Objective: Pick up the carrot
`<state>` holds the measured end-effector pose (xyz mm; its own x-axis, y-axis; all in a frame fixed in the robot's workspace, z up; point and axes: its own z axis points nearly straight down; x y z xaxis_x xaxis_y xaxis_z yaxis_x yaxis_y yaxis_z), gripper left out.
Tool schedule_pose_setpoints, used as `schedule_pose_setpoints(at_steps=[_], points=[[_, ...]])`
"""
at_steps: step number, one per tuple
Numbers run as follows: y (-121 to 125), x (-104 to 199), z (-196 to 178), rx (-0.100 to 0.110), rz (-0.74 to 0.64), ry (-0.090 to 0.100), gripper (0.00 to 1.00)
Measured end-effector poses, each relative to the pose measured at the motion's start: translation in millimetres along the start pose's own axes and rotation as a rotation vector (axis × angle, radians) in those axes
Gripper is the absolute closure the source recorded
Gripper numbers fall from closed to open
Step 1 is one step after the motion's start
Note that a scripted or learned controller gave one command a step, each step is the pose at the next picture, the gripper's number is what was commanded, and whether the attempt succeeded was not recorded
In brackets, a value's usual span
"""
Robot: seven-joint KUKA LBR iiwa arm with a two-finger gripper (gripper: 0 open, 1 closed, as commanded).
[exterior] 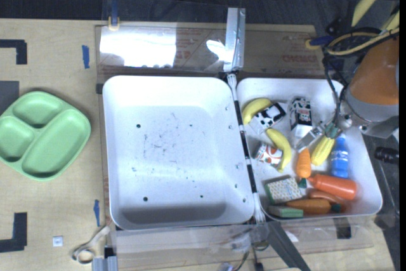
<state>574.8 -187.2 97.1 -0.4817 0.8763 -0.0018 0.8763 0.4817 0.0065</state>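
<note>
The gripper (pixel 320 134) hangs low over the right white bin (pixel 374 190), amid crowded toys; whether it is apart or together I cannot tell. Just beside it lies the short orange carrot (pixel 304 164), long axis roughly up-down in the view, which end is the tip unclear. The yellow corn cob (pixel 322 150) and yellow banana (pixel 280 146) crowd it, so a descent could likely nip a neighbour instead.

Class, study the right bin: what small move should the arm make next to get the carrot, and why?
Probably shift the gripper toward the bin's front edge and lower it: it sits above the corn, while the carrot lies apart at the front, beside the green-edged sponge.
</note>
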Motion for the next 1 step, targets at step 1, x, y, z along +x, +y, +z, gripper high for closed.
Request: schedule_pose_setpoints(at_steps=[1], points=[[-13.4, 80.2, 9.8, 0.0, -0.349, 0.0, 0.0]])
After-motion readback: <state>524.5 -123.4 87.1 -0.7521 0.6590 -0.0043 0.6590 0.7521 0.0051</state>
